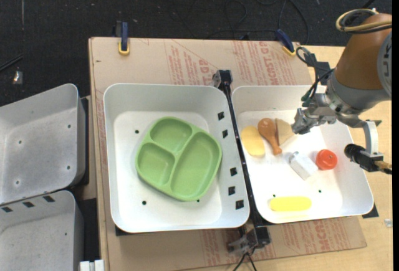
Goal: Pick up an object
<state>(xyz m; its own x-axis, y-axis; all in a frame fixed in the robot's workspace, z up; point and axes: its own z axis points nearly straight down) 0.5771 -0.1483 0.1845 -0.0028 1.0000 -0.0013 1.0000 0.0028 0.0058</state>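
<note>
1. Right now my gripper (301,121) hovers over the right bin's (355,201) far edge; can't tell how it's set.
2. Nearest pick: wooden spoon (270,134), mid-bin, beside a yellow sponge-like piece (253,141). Prob. light, stiff, smooth; grab across the handle.
3. Cardboard (174,64) under the bins has red print, reversed, unreadable.

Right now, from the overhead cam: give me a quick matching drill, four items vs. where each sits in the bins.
Items:
1. green plate
2. yellow block
3. red ball
4. wooden spoon

Places:
A. right bin, near the front wall
B. right bin, upper middle, just left of the gripper
C. left bin, middle
D. right bin, toward its right side, beside a small white piece

Pairs: 1-C, 2-A, 3-D, 4-B
</note>
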